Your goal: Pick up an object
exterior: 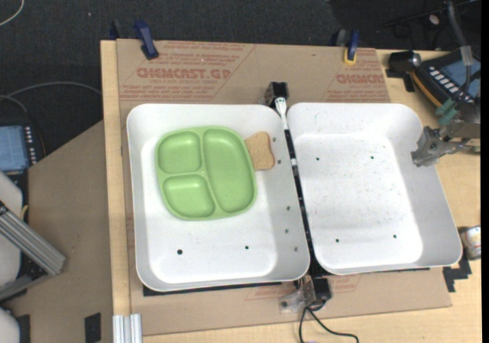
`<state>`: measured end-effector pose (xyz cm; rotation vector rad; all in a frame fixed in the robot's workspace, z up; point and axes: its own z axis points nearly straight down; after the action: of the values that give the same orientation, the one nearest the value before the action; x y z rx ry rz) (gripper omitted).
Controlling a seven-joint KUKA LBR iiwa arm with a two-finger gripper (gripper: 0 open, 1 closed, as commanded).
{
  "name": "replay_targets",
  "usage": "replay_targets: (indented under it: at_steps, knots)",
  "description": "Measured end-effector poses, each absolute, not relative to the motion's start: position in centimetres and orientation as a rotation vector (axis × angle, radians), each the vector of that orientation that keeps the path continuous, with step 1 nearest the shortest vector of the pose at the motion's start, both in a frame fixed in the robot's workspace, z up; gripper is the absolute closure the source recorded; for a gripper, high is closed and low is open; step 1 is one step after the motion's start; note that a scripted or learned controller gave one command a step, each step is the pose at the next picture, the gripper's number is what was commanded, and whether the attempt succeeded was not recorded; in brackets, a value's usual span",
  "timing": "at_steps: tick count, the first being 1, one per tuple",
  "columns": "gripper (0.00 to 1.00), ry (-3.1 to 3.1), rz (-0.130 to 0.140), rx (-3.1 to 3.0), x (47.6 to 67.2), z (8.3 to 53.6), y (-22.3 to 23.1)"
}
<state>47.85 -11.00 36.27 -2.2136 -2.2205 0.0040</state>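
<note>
Hanging at the right edge of the right bin (428, 204), the gripper (429, 147) was seen only as a small grey shape beside the rim, and whether it was apart or together I cannot tell, because that part of the view was dark and crowded. Nothing was visible in its hold. Behind it, a short part of the arm (458, 129) came in from the right, low and nearly level, with cables and other equipment around it.

Across the middle seam, in the left bin (153, 257), lay the things that could be picked. A green divided plate (205, 172) with three compartments rested flat in the upper half of this bin. A tan, biscuit-like piece (260, 150) lay touching the plate's upper right edge, near the seam between the bins.

To do this step well, I think the arm had to travel across the whole right bin first and then come down from above. The tan piece seemed the easier target, small enough to close on, but it sat against the plate, so the approach should be from its free side. The plate would probably need a grip on its raised rim.
</note>
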Motion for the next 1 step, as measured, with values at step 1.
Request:
replay_targets:
  at_steps: [1]
  knots:
    - [1.0,-2.227,-0.008,-2.234,49.86,44.68,-15.41]
